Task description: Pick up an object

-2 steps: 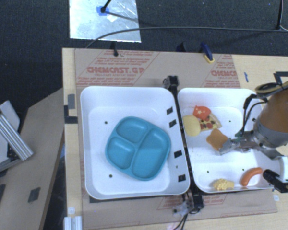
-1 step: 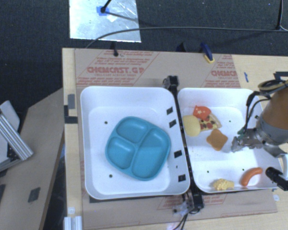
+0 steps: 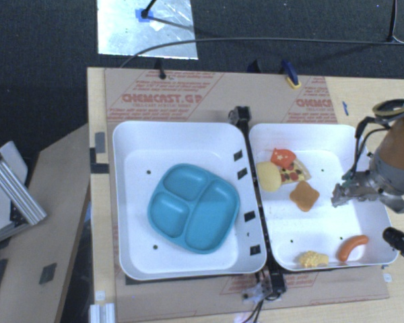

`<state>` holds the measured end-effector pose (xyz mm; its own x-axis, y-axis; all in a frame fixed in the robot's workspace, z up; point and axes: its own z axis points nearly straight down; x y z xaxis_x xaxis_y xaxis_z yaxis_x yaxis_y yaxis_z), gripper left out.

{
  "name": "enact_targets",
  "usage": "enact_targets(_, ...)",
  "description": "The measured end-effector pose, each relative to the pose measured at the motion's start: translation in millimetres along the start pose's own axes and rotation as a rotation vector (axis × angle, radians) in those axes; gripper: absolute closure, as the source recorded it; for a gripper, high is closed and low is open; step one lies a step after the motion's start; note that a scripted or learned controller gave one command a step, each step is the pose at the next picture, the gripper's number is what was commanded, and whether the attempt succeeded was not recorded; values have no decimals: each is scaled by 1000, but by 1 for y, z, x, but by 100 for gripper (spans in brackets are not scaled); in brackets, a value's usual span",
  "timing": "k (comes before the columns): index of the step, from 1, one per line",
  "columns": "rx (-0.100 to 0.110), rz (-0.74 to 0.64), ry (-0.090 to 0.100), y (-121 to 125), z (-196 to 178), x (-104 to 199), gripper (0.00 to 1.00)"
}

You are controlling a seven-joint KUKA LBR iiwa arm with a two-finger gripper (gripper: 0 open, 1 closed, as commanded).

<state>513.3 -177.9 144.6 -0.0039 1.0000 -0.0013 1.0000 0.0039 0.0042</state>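
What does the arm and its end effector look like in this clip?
The arm is grey with an orange-brown band above the wrist. Black cables loop along its upper side. The end effector is a small, dark grey metal piece at its tip.

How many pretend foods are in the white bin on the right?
5. A red strawberry-like piece at the top left, a yellow round piece and a pizza slice below it, a brown toast-like piece mid-bin, yellow corn and an orange sausage at the front. The arm may hide more.

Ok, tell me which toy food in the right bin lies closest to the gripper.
The brown toast-like piece, just left of the gripper. The orange sausage and yellow piece sit lower, near the bin's front wall.
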Motion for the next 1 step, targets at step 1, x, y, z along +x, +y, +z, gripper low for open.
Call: enact_targets(1, -2, -1, -1, 2, -54, 0, 100)
